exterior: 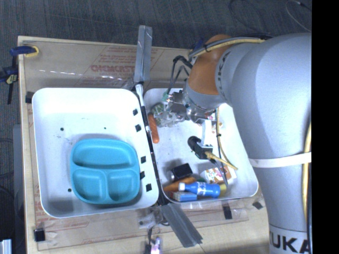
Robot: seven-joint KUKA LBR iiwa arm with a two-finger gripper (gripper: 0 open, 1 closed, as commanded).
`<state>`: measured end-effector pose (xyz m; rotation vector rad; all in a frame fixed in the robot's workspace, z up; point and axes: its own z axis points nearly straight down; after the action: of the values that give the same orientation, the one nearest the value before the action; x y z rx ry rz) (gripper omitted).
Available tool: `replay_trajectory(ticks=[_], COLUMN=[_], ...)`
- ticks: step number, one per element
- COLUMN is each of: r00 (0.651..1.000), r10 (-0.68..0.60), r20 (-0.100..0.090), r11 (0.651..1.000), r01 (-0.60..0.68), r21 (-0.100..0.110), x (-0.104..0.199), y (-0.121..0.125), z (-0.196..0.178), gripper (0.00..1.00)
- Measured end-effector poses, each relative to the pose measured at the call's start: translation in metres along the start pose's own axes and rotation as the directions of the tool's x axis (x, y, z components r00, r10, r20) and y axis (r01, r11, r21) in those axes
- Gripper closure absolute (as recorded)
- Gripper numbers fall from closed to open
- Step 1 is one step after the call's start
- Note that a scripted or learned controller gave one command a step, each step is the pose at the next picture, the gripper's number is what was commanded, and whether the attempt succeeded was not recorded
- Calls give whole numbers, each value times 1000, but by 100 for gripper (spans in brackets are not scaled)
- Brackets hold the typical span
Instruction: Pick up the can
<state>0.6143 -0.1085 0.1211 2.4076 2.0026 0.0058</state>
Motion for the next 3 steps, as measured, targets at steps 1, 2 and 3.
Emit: replay_trajectory(ticks=[1, 2, 3], r00=[1000, 1000, 1000], r10=[-1, -12, -20], r20=[0, -4, -5], r11=[1000, 1000, 1000], r01=[1, 12, 20], r21=[0, 8, 12], x=[0, -17, -15], y=[0, 41, 41], z=[0, 28, 19], gripper=[0, 0, 100])
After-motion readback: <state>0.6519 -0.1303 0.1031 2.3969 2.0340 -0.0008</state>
